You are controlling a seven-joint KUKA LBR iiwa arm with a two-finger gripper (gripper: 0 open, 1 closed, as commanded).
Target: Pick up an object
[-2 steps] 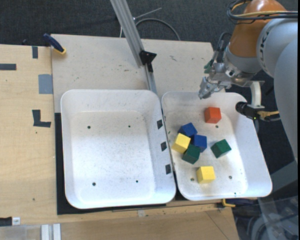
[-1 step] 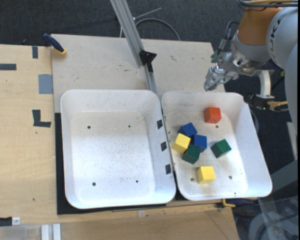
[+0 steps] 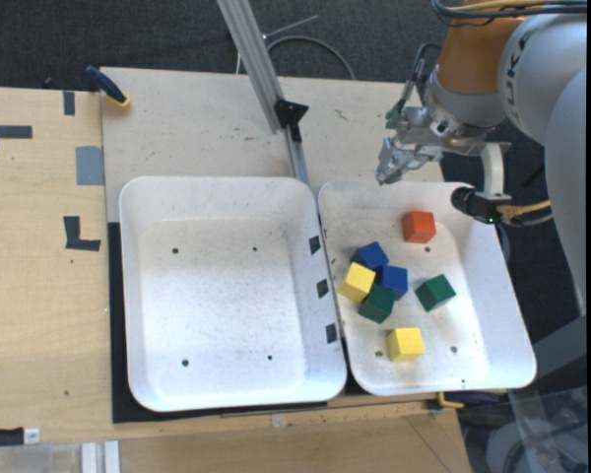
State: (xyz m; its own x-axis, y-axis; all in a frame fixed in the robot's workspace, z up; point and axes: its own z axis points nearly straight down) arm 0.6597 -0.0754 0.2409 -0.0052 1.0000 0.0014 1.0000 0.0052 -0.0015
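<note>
While the gripper (image 3: 392,168) is hovering over the right bin's (image 3: 492,294) far rim, you are seeing nothing gripped. Whether it is open, you cannot tell.

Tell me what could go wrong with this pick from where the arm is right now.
The gripper hangs over the right bin's far rim, so a straight descent might strike it. Two blue cubes, a yellow cube and a green cube crowd together; fingers could nudge neighbours. The orange cube stands apart, likely safer.

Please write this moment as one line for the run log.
gripper: above right bin far edge, holding nothing | nearest: orange cube | phase: approach
</note>
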